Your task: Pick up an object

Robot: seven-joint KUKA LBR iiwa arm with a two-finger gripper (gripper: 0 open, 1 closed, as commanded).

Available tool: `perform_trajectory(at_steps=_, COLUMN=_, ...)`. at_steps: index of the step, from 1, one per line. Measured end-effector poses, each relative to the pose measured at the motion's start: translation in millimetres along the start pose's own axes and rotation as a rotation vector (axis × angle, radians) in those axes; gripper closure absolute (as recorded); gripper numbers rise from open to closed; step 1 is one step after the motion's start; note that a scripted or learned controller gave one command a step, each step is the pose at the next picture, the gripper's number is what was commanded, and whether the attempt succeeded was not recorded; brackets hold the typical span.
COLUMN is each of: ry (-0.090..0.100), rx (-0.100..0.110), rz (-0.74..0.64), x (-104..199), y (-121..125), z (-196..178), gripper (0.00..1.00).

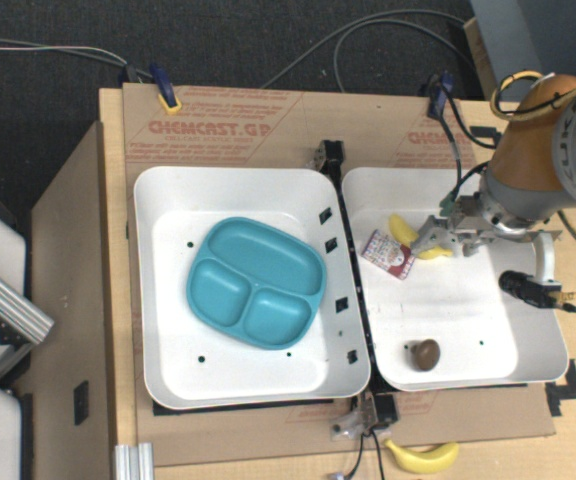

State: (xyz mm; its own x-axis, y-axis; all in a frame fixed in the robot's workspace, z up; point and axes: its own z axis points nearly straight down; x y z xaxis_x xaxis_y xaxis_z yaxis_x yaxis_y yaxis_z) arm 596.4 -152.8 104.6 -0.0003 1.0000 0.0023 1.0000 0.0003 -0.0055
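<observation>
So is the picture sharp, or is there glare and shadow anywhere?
Camera view: even, soft light; the white bins look bright but keep detail; the blue tray is crisp with a faint shadow; the gripper is slightly soft above the banana.

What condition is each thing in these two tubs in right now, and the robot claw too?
Teal divided plate: lying flat, right side up, in the left bin, nothing in it.
Yellow banana: lying in the right bin, partly under the gripper.
Small pink-and-white packet: lying flat, beside the banana.
Brown round object: resting alone near the right bin's front.
Second banana: lying outside the bins, on the bench's front edge.
Gripper: low over the banana.
</observation>
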Motion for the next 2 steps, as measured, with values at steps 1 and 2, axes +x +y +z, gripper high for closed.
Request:
perform_trajectory(at_steps=1, ry=0.000, rx=-0.006, rz=0.000, x=0.0, y=1.6, z=-14.0, gripper=1.00)
perform_trajectory(at_steps=2, ry=-0.003, rx=-0.011, rz=0.000, x=-3.5, y=3.2, z=-58.4, gripper=1.00)
